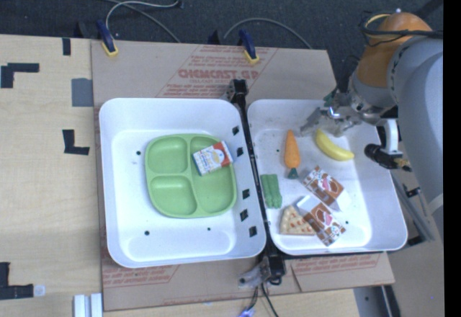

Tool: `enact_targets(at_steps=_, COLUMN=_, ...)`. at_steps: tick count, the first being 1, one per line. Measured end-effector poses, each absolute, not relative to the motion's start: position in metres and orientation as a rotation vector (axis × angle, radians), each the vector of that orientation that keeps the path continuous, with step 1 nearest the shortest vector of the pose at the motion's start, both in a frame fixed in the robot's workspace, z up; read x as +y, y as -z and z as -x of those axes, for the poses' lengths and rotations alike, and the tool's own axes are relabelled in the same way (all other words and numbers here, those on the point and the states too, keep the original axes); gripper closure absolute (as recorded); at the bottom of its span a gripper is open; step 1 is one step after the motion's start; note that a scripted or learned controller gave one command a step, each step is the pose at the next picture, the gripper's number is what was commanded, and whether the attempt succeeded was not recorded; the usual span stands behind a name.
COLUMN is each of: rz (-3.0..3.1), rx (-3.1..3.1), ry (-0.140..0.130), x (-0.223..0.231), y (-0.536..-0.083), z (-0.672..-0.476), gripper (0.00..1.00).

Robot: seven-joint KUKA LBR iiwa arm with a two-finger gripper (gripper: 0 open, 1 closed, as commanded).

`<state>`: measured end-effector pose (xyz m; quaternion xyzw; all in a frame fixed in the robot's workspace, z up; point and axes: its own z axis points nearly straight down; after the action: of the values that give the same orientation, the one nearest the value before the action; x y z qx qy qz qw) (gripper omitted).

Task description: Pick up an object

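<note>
The grey arm with its orange band [382, 56] comes in from the right at about 2 o'clock, bending down so its gripper [333, 118] hangs low over the upper part of the right bin [385, 225], its fingers spread apart with nothing between them. Just beside it, at its 5 o'clock, lies the banana [334, 147] (yellow, curved, flat on the bin floor), with a carrot [291, 150] at the banana's 9 o'clock; in the left bin [115, 186] a small carton [212, 158] rests on a green divided plate [173, 179].
</note>
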<state>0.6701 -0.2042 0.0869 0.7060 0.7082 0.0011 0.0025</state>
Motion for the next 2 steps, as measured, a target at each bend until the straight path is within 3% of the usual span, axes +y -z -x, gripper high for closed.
enact_targets(at_steps=1, rz=-2.211, rx=2.22, ry=0.001, x=-0.205, y=-0.097, z=-0.67, gripper=1.0)
enact_targets(at_steps=2, rz=-2.221, rx=2.222, ry=0.002, x=-0.173, y=-0.133, z=-0.602, gripper=1.0)
